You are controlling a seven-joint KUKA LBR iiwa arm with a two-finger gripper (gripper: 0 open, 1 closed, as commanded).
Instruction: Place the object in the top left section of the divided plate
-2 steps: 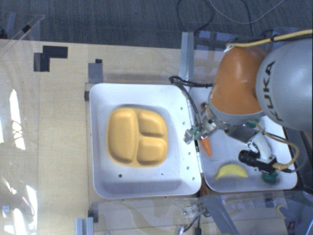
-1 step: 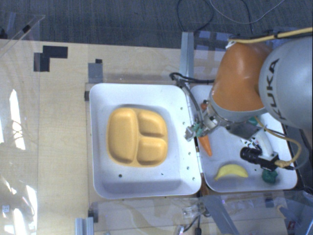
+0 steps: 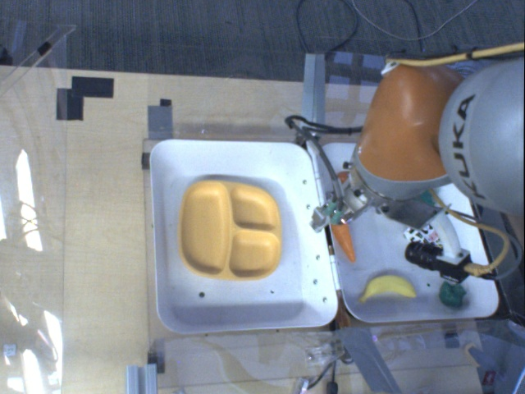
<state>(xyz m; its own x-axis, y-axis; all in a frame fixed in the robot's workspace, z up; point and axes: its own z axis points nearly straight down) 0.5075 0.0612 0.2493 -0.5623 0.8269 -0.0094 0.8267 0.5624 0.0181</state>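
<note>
The claw (image 3: 332, 213) hovers over the carrot (image 3: 344, 240) at the right bin's (image 3: 484, 306) left edge; whether it grips, I cannot tell. It should seat squarely on the carrot before lifting toward the divided plate (image 3: 230, 228).

The pale wooden bench (image 3: 90, 245) bears two white bins — left bin (image 3: 164, 220), right bin (image 3: 484, 302).

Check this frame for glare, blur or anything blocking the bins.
Camera view: glare streaks on the clear panel at left; yellow divided plate evenly lit and sharp; the arm looms large, covering much of the right bin; carrot and banana readable.
</note>
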